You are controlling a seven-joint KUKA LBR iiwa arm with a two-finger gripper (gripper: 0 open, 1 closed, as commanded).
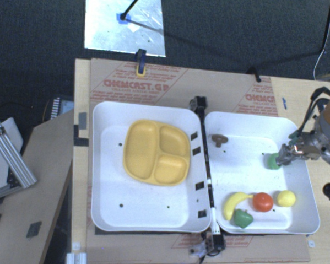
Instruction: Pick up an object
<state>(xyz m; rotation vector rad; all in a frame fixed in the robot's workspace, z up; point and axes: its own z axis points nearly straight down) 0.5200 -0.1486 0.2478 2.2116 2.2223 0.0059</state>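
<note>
So far, you have the arm reaching in from the right edge of the frame, with the gripper (287,155) down in the right bin (248,125), at its right side. Its tip sits right against a small green object (272,161) on the bin floor, touching it or nearly so. You cannot tell from this slant whether the fingers are spread or pressed together, nor whether the green piece sits between them, so you should not count it as held.

Judging by how things lie, the approach looks done and the grasp and lift are still to come: the green piece rests on the bin floor, not raised.

Other candidates lie in the lower part of the same bin: a banana (234,202), a red tomato-like fruit (263,201) just beside it, a lemon (286,198) to the right of that, and a second green item (242,218) below the banana. A small brown piece (219,140) sits alone near the bin's upper left.

In the left bin (105,169) you have a yellow divided plate (156,152). Both bins rest on a cardboard sheet (156,81) over the tabletop (81,85).
</note>
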